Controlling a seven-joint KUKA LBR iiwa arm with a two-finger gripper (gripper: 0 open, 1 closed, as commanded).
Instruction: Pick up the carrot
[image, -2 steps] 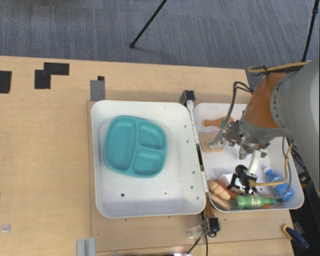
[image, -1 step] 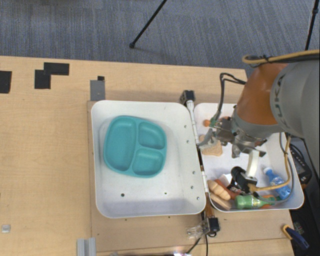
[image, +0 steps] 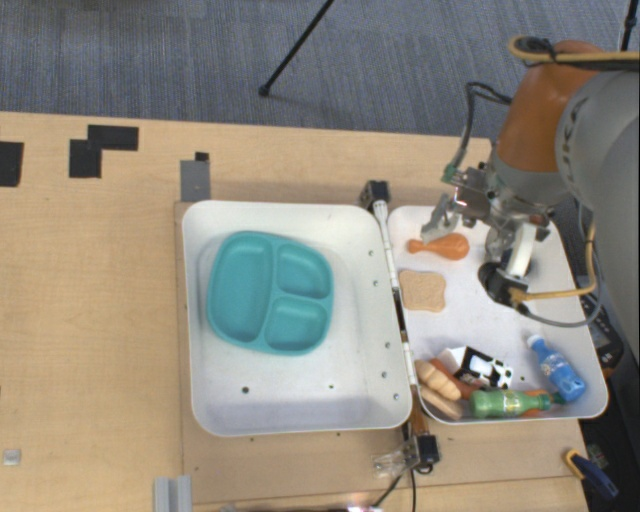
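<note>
The carrot (image: 441, 245) lies in the far left part of the right bin (image: 590, 398), its thin tip pointing left toward the bin's left wall and its thick end right. One finger of the gripper (image: 450, 215) comes down just beside the carrot's far side; whether the claw is apart or together cannot be told, and nothing shows the carrot between its fingers. The arm (image: 560, 110) with its orange band fills the bin's far right corner, with a yellowish cable (image: 548, 294) looping over the bin floor to the right of the carrot.

Near the carrot, toward the viewer, a tan slice of bread (image: 424, 291) lies flat, with bare white floor between them. The bin's near edge is crowded: a hot dog (image: 440, 385), a black-and-white toy (image: 482, 368), a green bottle (image: 508, 403) and a blue bottle (image: 556, 369).

The left bin (image: 300, 410) holds a teal divided plate (image: 269, 292), with open floor around it.
</note>
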